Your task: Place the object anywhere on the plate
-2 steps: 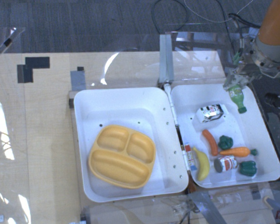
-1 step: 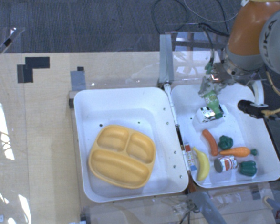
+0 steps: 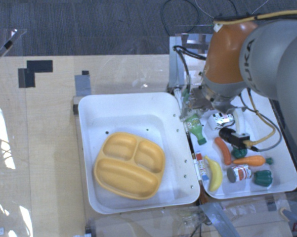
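The yellow plate point(image 3: 129, 165) sits in the left bin point(image 3: 132, 104). The right bin point(image 3: 287, 179) holds a banana point(image 3: 213, 173), carrot point(image 3: 249, 161) and other toys. The gripper point(image 3: 204, 102) hangs over them; I cannot tell its state.

The grey arm point(image 3: 270, 46) is running off the right and top edges and covering the far end of the right bin point(image 3: 287, 181), hiding the gripper's fingers, while the label on the small jar point(image 3: 239, 174) is reading too small to make out.
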Controlling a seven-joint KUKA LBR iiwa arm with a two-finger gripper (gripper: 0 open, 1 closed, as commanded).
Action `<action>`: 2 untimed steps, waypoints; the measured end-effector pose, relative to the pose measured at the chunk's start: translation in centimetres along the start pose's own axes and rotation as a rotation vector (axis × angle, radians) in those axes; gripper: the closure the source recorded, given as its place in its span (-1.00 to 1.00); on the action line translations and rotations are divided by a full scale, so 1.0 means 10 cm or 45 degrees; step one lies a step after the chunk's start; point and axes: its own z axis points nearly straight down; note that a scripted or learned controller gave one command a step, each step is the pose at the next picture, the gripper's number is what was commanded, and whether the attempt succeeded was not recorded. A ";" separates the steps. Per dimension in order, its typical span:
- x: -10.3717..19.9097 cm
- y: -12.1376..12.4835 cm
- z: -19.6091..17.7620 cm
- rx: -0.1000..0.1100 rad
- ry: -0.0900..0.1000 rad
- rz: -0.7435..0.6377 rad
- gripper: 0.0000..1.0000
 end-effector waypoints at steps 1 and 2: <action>0.81 -0.34 0.00 0.001 0.001 -0.174 1.00; 0.81 -0.34 0.00 0.001 0.001 -0.172 -1.00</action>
